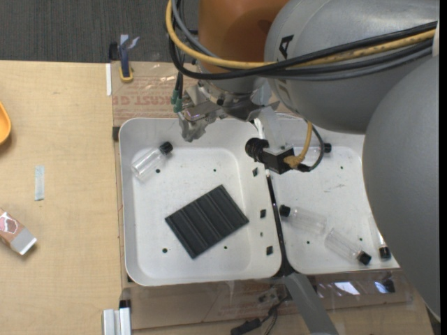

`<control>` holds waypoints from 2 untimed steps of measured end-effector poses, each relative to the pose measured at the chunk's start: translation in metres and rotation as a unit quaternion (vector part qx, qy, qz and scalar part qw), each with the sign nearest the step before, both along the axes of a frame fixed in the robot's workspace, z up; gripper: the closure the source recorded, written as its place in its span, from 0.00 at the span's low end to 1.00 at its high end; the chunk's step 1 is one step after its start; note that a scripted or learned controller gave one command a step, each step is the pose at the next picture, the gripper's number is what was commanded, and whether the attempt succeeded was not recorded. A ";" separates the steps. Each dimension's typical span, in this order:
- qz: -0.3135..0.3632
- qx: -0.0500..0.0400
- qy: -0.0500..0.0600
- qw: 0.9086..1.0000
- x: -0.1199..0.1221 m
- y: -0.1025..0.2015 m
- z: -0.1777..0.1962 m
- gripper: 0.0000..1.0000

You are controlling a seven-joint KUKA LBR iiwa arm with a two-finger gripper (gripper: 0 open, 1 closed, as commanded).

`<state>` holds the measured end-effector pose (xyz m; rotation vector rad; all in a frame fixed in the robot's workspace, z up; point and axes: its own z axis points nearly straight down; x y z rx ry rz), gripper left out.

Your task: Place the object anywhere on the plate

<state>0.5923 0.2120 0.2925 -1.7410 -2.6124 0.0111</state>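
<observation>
The view is dominated by the grey arm (363, 82), which enters from 3 o'clock and spreads across the upper half, its orange band (241, 12) sitting at 12 o'clock. Below it, the counter (56, 187) carries two shallow white bins side by side: the left bin (140, 257) near the centre and the right bin (349, 180) toward 4 o'clock.

In the left bin a dark ribbed plate (207, 220) lies flat, its long axis running from 8 o'clock to 2 o'clock. At the bin's 10 o'clock corner a clear bottle with a black cap (151, 158) is seen lying on its side; it is judged to be the object to be moved. Its long axis is tilted from 8 o'clock to 2 o'clock, with the cap pointing to 2 o'clock, and it is well apart from the plate. A second clear bottle (345, 246) rests in the right bin at 5 o'clock.

The claw (193, 125) is hung over the left bin's far rim, just beside the bottle's cap, toward 2 o'clock of it. Nothing is seen between its fingers; how far they are parted cannot be told.

The step in hand is judged to be the approach before grasping. For the next move, the claw would need to be shifted toward 8 o'clock, lowered, and closed across the bottle's short axis.
</observation>
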 end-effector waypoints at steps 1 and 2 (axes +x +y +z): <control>-0.003 0.000 0.000 1.000 -0.058 0.005 0.014 1.00; 0.003 0.000 0.000 1.000 -0.056 0.007 -0.062 1.00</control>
